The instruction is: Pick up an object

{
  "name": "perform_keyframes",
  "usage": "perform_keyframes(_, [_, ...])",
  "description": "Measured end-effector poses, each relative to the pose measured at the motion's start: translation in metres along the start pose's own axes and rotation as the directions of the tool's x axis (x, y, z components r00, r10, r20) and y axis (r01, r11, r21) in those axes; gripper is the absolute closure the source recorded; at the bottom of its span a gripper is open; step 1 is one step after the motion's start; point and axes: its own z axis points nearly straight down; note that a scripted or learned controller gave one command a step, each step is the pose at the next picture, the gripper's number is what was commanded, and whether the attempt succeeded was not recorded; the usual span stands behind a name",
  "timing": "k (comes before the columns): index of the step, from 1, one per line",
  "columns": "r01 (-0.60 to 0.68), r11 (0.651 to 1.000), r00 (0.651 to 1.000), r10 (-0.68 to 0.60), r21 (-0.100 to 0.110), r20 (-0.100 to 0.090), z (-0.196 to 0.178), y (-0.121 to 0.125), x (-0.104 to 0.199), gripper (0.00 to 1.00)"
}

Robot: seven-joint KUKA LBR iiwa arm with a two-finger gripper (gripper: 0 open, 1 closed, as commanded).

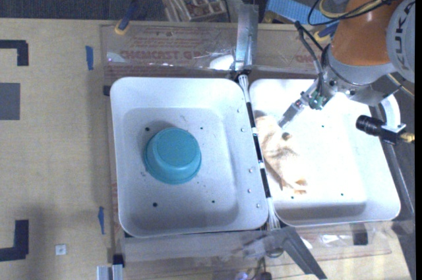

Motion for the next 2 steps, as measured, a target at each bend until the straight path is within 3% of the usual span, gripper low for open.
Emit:
perform_keyframes(1, [-0.034, 0.999, 0.999, 0.034, -0.006, 0.005, 0.095, -0.026, -0.006, 0.00])
perform_keyframes(2, [-0.039, 0.999, 0.999, 0.039, -0.012, 0.007, 0.083, -0.026, -0.008, 1.00])
